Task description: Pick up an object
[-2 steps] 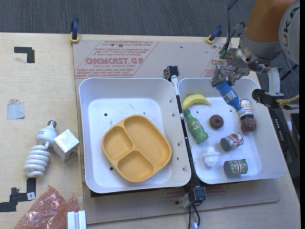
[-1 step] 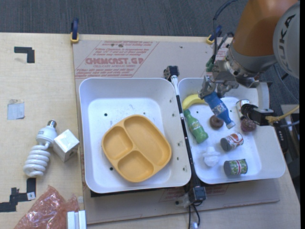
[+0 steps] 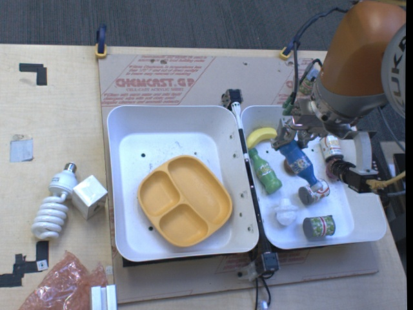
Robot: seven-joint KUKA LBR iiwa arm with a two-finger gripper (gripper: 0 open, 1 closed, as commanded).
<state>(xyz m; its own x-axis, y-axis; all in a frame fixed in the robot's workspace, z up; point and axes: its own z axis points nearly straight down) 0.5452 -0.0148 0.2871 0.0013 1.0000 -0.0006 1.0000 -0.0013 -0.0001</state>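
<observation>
Two bins sit side by side at mid-frame, the left bin (image 3: 122, 173) and the right bin (image 3: 361, 221) touching along a shared edge. In the left bin lies a divided plate (image 3: 185, 200), toward its lower half. In the right bin, a banana (image 3: 261, 136) lies at the upper left, a bottle (image 3: 265, 171) just below it, another bottle (image 3: 303, 166) to its right, and a can (image 3: 319, 226) near the lower edge. Left of both bins, on the bench (image 3: 51, 108), a light bulb (image 3: 53, 202) lies beside a small cube (image 3: 90, 196). A bag (image 3: 64, 283) sits at lower left.
</observation>
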